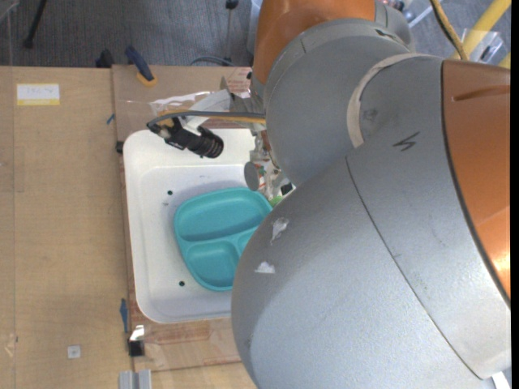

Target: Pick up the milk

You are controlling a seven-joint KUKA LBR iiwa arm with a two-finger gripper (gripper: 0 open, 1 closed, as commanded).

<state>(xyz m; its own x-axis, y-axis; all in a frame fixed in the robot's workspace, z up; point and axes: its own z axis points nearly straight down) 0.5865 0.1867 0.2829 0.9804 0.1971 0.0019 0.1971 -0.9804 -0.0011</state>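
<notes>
Eyes on the milk first, and it's a hard one to place. A small white-and-green scrap [284,190] peeks out right at the edge of the arm, just beside the upper right corner of the tray. Whether that scrap is the milk, I cannot tell.

Just above it, the metal wrist [263,156] hangs over the right side of the bin. As for the fingers, spread or pressed together, I cannot tell.

Moving outward, there's the tray [219,233], teal plastic and divided, with a wide compartment at the top and a smaller one below. It lies flat on the floor of the bin, turned at a slant, and its right end runs under the arm.

The bin [146,241] is shallow and white with rounded corners, and two small dark dots mark its floor to the left of the tray.

The arm [365,217] is enormous here, grey and smooth, sweeping in from the right and covering the bin's whole right side. Its orange band [486,177] glows at the far right edge.

Beyond the top rim of the bin lies a crumpled bit of clear wrapping [190,102]. A blue clamp [142,70] sits at the desk's far edge, well apart from the tray.

The desk [57,217] is plain tan board, with a small white label [38,93] stuck near its upper left corner.

Past the desk is grey carpet [122,14].
</notes>
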